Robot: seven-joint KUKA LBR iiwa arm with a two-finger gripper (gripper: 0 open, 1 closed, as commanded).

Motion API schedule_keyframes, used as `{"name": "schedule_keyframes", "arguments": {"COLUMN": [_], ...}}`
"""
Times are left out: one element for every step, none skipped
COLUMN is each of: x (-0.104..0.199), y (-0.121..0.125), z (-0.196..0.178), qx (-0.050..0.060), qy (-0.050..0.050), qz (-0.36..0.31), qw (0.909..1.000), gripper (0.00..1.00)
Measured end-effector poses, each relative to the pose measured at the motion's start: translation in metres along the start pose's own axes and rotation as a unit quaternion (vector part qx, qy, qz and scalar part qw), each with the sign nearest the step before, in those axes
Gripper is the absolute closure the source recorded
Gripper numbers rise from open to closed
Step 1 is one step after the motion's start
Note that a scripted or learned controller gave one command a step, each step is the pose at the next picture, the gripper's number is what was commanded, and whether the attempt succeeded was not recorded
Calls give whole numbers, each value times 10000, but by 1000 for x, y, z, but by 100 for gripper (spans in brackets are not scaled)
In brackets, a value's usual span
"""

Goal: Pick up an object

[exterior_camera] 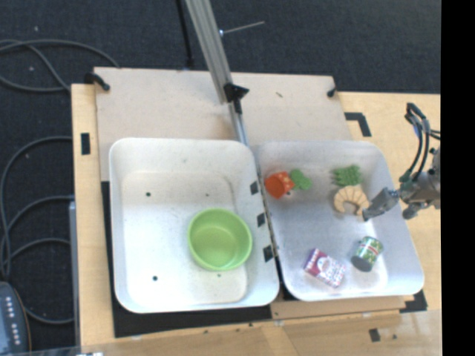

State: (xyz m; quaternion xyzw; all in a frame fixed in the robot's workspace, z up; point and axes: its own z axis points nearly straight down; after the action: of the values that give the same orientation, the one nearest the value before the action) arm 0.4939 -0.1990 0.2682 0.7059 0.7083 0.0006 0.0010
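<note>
Tan croissant [349,199] lies in right bin [297,288].

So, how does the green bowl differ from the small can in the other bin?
The green bowl lies in the left bin; the can lies in the right bin. The bowl is much wider than the can. The bowl stands upright with its opening upward, while the can lies tilted. The bowl is plain light green; the can is dark with a printed label. Both are round.

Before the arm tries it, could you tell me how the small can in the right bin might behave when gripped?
The can lies tilted on its side, so it would probably roll if nudged. Its rounded, glossy wall may slip between the fingers.
</note>
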Motion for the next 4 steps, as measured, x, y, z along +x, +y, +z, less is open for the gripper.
{"name": "schedule_keyframes", "arguments": {"x": [0, -8, -8, -5], "y": [0, 6, 5, 11], "z": [0, 57, 99, 145], "qx": [-3, 30, 28, 27], "qy": [0, -4, -4, -4], "qz": [7, 21, 22, 35], "qw": [10000, 10000, 10000, 10000], "gripper": [0, 0, 0, 0]}}
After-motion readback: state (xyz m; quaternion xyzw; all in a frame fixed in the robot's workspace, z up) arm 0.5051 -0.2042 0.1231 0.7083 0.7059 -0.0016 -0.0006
